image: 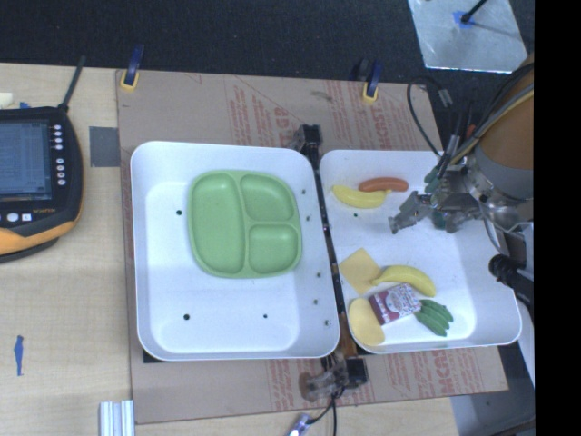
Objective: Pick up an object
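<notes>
Two shallow white bins sit side by side on a cardboard sheet at frame centre. The left bin (154,243) holds a green divided plate (243,222), three compartments, lying flat in the bin's upper middle.

The right bin (481,280) carries the small items. Near its upper left: a yellow banana (358,197) lying roughly level, with a red sausage (383,185) just above it and to the right, the two touching or nearly so. In the lower left of this bin, a cluster: a yellow wedge (359,268), a second banana (408,279) beside it to the right, a red-and-white packet (394,302) below the two, a pale yellow round piece (365,323) at the lower left, partly under the packet, and a green pod-like item (435,316) at the packet's right edge.

The arm enters from the right of the frame, orange band at the upper right. The gripper (406,216) sits over the upper middle of the right bin, dark fingers pointing left and slightly down. Fingers appear spread a little with nothing between them. The tips lie right of the upper banana and sausage, near but apart from both, and above the lower cluster.

A handheld control pendant (32,180) with a screen rests at the left edge of the frame. Blue clamps (132,66) pin the cardboard's top edge.
</notes>
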